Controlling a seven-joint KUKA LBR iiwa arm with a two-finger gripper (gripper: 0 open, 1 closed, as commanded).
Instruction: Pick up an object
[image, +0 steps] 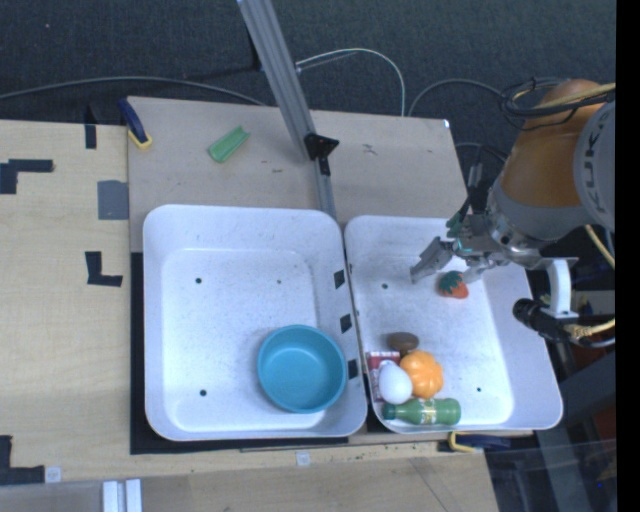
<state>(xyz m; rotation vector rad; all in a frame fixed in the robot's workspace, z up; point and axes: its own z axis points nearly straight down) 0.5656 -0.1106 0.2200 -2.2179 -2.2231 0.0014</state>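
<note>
Orange-red small object (454, 287) half hidden under the hand (447, 263).

This is a robotics lab test bench. A pale plywood benchtop (60, 300) carries black tape markers (98, 270), and two shallow white plastic bins (165, 330) sit side by side on it. A slanted grey metal pole (285, 80) rises from the bench, and loose black and white cables (370, 60) trail across dark carpet (420, 30).

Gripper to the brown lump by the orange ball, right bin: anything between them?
Camera view: a small red-and-green toy sits just below the gripper. From there to the brown lump, bare white bin floor.
</note>
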